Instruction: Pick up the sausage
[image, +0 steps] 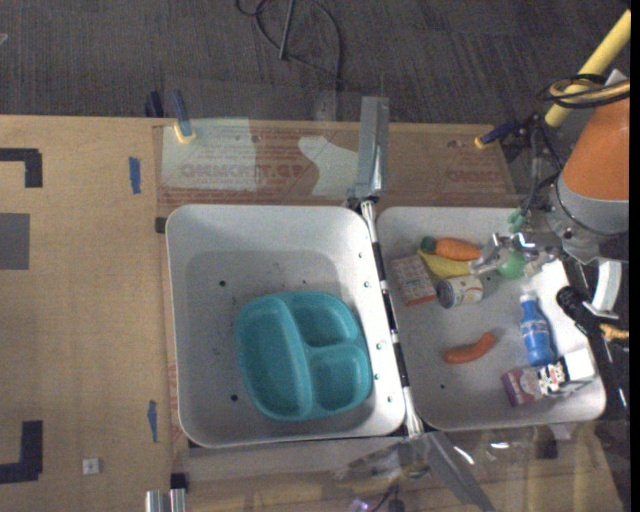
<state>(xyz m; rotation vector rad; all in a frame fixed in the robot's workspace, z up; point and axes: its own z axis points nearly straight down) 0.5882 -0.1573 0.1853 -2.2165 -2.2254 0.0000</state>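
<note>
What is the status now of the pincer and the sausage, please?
Pincer over the right bin, near the carrot and can. Sausage lies loose on the bin floor, apart from the pincer. Blue bottle stands beside it.

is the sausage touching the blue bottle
Apart. The camera view shows bare white bin floor between the sausage and the blue bottle, which lies to its right.

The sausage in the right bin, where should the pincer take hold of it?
Judging by its pose, at the middle of the sausage, from straight above, pincer fingers across its narrow width. It lies flat and slightly curved on the right bin floor, with bare floor on both long sides.
</note>
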